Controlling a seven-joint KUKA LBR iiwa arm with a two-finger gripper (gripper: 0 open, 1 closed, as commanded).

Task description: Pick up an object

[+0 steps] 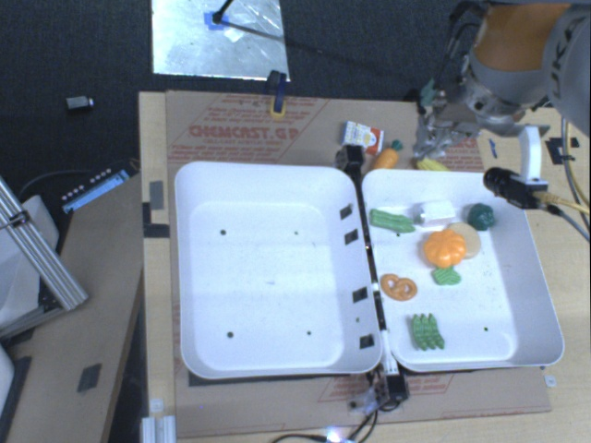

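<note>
Toys lie scattered in the right bin (540, 326) on the bench (240, 127): an orange pumpkin (444, 246) near the middle, a green pea pod (391, 220) and a white block (436, 213) behind it, a dark green ball (480, 216) to its right, a pretzel (399, 287) and a ridged green piece (426, 330) toward the front. The left bin (199, 192) sits alongside. The arm's tool (436, 141) hangs over the right bin's far rim, just above a yellow piece (430, 164); whether it is open or closed cannot be told.
</note>
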